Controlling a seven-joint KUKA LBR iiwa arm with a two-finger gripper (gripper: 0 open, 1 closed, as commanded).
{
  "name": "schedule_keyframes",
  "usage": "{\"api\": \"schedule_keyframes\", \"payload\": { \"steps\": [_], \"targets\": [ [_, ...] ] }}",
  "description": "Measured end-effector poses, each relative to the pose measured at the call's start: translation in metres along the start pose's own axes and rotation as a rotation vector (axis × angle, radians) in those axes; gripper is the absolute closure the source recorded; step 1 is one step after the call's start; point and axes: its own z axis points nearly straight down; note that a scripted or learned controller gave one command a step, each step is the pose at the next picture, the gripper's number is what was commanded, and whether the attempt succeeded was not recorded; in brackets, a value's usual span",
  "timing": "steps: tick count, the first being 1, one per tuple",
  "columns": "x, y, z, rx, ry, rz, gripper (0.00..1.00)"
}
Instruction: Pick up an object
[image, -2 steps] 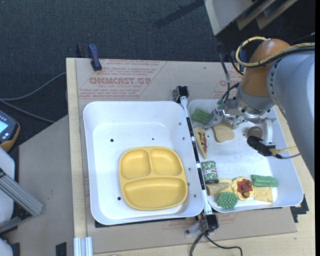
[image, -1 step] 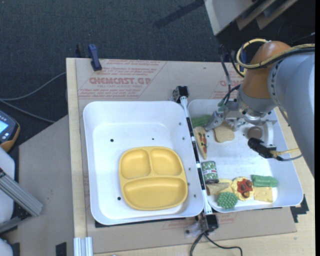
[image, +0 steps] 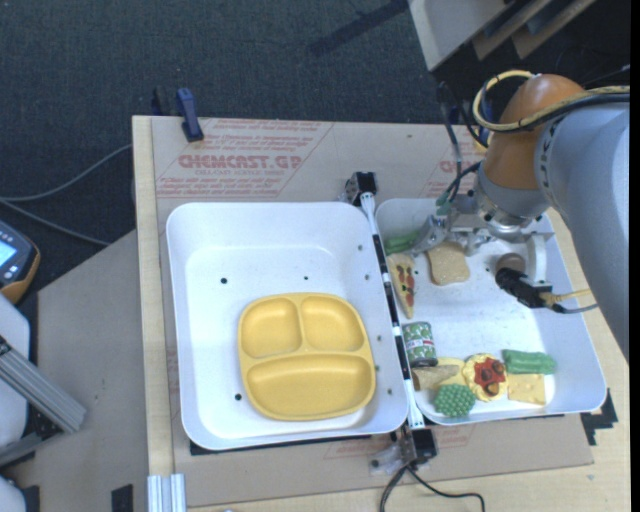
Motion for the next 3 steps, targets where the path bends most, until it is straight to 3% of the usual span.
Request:
{"api": "schedule_keyframes", "payload": {
  "steps": [2,3],
  "targets": [
    [-0.011,-0.022,0.0,0.005,0.001,0.003,0.0],
    [-0.011,-0.021,-0.011,0.0,0.0,0.002,1.0]
  ]
}}
